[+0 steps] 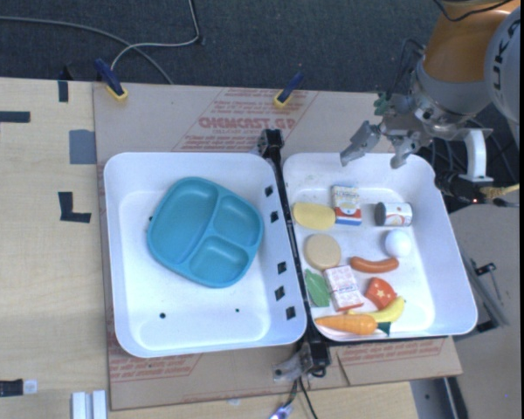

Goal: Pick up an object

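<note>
The grey-and-orange robot arm is cut off by the top and right edges of the frame, leaving its upper links unseen. A yellow banana-shaped toy lies partly hidden beneath a red pepper-like toy and beside an orange carrot toy. A flat green toy is half covered by a small red-and-white printed carton, whose lettering is too small to read. Print on a second small carton and on a small cylindrical can is equally illegible.
</note>
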### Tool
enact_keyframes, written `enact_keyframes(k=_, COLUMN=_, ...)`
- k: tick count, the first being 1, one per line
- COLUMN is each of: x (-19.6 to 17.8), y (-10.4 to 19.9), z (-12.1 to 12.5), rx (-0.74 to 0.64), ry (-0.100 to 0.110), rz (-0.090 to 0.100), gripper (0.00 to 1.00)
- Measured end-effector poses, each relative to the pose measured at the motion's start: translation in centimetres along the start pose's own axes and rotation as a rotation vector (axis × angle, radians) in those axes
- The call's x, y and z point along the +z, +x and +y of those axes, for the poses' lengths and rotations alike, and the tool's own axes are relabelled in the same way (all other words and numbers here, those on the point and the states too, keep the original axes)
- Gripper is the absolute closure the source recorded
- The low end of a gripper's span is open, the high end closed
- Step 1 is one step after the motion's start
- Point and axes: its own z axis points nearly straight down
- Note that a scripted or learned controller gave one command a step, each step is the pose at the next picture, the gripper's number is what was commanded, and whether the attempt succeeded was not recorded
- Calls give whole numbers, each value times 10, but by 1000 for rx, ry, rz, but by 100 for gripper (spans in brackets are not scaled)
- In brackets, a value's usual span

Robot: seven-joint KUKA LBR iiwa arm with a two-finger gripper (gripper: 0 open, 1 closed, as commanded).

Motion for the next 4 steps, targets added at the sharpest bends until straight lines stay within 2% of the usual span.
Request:
enact_keyframes(k=1, x=151, y=-21, z=-39, rx=2, ry=6, rz=1, gripper=0)
enact_keyframes(k=2, x=184, y=-53, z=39, rx=1, ry=2, rz=0, gripper=0)
enact_keyframes(k=3, x=196, y=-50, z=-23, rx=1, ry=-3, rz=-1, gripper=0)
enact_keyframes(k=4, x=196, y=-67, z=-99, rx=2, ry=-4, rz=-2, gripper=0)
